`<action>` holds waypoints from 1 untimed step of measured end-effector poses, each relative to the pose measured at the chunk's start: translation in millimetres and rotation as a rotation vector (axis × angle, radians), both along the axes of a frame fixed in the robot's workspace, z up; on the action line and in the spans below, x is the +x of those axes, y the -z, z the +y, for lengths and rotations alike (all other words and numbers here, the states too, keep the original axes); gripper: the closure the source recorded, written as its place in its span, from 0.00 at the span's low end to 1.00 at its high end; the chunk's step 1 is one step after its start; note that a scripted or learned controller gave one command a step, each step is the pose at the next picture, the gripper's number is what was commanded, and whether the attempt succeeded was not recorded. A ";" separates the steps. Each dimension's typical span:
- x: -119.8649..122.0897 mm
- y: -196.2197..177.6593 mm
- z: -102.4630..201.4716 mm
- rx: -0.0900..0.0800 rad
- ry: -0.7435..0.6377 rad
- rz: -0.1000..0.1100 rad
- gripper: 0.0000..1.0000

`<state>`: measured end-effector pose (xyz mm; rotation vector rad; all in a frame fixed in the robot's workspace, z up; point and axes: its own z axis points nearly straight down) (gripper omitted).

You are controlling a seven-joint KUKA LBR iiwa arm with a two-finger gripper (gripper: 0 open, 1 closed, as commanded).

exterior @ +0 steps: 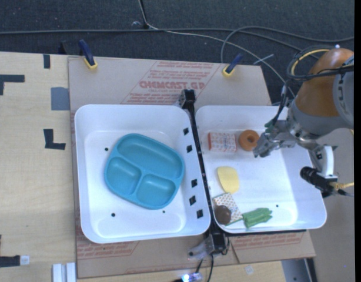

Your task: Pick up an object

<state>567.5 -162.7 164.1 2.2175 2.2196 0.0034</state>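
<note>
Green pepper (257,217) and brown lump (222,215) at lower frame; gripper (264,145) — fingers blurred, grip state unclear — hangs just right of the donut (248,140), right bin (298,181), arm partly cropped.

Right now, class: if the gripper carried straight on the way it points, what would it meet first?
Probably the orange doughnut, just left of the gripper in the right bin. Height is unclear, so it might pass above.
</note>
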 end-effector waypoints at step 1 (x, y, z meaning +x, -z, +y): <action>1.5 -44.0 -5.4 0.000 0.000 0.000 1.00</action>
